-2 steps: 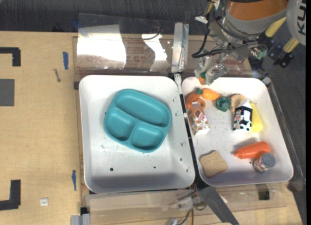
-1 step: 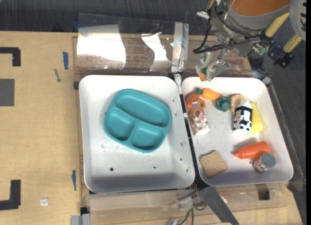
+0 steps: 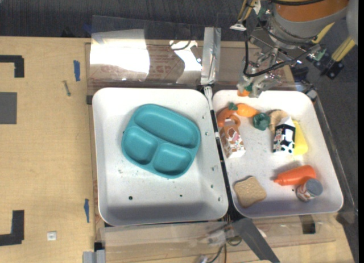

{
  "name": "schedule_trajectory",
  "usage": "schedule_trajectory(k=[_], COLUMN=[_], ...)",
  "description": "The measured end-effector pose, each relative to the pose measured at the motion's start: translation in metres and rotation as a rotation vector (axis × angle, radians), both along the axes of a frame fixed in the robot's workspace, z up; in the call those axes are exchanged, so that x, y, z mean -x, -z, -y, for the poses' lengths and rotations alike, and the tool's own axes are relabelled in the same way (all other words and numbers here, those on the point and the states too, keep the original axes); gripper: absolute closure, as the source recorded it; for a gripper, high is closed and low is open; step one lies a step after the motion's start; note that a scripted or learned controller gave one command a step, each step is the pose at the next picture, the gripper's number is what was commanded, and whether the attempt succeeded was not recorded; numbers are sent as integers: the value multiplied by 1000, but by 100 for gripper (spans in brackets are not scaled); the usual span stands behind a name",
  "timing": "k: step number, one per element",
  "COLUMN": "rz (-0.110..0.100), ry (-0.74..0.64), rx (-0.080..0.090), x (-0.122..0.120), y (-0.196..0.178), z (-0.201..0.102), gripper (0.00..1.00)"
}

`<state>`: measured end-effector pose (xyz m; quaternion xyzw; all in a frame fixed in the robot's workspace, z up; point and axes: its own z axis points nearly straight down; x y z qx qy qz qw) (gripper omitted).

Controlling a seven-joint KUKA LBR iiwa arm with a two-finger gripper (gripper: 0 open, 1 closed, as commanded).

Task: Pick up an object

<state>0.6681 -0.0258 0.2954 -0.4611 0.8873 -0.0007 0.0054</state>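
Note:
My gripper [image 3: 254, 87] hangs over the back left corner of the right bin [image 3: 324, 142], under the arm's orange band. A small orange piece [image 3: 243, 92] lies right beside its tip; whether it is held I cannot tell. Just in front of it in the bin are an orange carrot [image 3: 246, 109] and a green toy [image 3: 261, 121]. A brown and white carton [image 3: 231, 138] lies along the left wall. A black and white cow toy [image 3: 283, 138] leans on a yellow piece [image 3: 300, 141]. Near the front are an orange bottle [image 3: 294, 175], a small can [image 3: 309, 190] and a bread slice [image 3: 249, 191].
The left bin [image 3: 108, 188] holds a teal divided plate [image 3: 161, 140]. A clear panel and a metal divider [image 3: 209, 57] stand behind the bins. Cardboard with black marks covers the bench to the left.

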Motion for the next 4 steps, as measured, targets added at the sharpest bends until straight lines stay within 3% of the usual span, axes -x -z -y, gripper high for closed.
schedule_trajectory(k=[1, 2, 3, 4], rz=[-1, -4, -3, 10], ry=[-57, -157, -221, -218], rx=[1, 3, 1, -1], x=[0, 104, 32, 30], y=[1, -1, 9, -5], z=[-16, 4, -30, -31], gripper=[100, 100, 100, 100])
